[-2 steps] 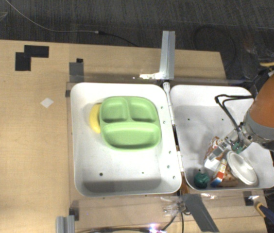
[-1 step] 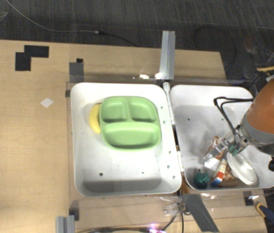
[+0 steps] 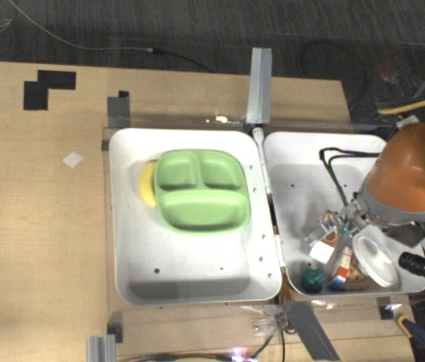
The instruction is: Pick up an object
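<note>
Over the right bin (image 3: 295, 164) we saw the arm (image 3: 412, 176) low, its gripper (image 3: 338, 225) down among a heap at the bin's front: a white cap (image 3: 320, 252), a teal ball (image 3: 313, 279), a round white lid (image 3: 374, 261). We couldn't tell its state, nor anything held. We judged the crowding a risk: a pinch could slip or catch two items. Well apart, the left bin (image 3: 182, 270) held a green tray (image 3: 200, 188) over something yellow (image 3: 146, 183).
</note>
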`<move>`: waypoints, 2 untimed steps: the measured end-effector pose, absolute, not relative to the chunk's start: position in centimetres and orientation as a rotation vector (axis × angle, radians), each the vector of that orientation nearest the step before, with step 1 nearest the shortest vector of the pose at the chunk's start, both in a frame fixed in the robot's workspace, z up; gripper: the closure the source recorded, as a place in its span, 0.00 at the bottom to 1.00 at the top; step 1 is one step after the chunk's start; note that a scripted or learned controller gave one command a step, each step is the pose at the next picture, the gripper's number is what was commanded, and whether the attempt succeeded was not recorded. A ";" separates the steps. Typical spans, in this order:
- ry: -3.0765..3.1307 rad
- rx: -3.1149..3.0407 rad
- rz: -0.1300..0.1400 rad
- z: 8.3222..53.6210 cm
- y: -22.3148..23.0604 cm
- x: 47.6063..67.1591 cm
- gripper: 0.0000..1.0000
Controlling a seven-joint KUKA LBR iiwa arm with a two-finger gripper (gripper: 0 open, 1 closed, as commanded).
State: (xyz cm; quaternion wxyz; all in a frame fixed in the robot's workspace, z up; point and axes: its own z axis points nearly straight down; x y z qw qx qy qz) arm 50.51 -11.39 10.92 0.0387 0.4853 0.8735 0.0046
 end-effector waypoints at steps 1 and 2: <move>2.663 1.516 0.018 10.9 -11.1 50.6 0.00; 2.809 1.392 0.004 18.6 -7.9 48.9 0.00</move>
